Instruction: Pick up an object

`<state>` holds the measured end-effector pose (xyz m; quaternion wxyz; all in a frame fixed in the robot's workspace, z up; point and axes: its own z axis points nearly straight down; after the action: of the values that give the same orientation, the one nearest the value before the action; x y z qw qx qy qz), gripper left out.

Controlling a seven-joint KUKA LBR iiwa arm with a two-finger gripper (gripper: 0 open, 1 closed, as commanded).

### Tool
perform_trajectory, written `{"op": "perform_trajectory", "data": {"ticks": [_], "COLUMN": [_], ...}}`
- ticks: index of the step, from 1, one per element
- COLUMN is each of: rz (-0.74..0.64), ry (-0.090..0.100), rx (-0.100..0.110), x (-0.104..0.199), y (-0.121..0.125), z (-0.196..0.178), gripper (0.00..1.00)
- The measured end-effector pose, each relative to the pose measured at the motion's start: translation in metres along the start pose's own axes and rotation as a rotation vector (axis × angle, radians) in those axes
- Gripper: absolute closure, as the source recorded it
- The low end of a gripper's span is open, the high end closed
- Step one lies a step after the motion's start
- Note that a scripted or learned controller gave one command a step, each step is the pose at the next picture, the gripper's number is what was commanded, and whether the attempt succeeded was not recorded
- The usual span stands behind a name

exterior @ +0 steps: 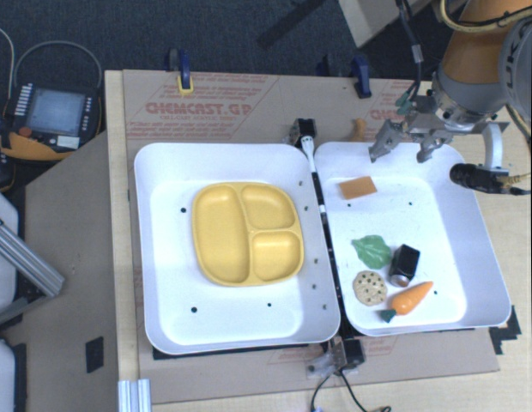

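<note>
Flat orange-brown sponge [357, 188], gripper [407, 145] spread above

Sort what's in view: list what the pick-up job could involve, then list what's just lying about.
Job:
gripper, open, above the right bin
orange block
green leaf piece
black cylinder
cookie
carrot

Lying about:
yellow divided plate in the left bin
handheld pendant off the bench
</note>
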<state>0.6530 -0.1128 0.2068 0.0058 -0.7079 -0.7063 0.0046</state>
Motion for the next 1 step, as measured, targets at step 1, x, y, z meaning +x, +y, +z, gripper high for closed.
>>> {"op": "perform_trajectory", "data": {"ticks": [1], "rz": [-0.003], "ry": [-0.002], "rx": [-0.015], "x": [0.0003], "y": [0.0028], "z": [-0.0095], "gripper": [0.00]}}
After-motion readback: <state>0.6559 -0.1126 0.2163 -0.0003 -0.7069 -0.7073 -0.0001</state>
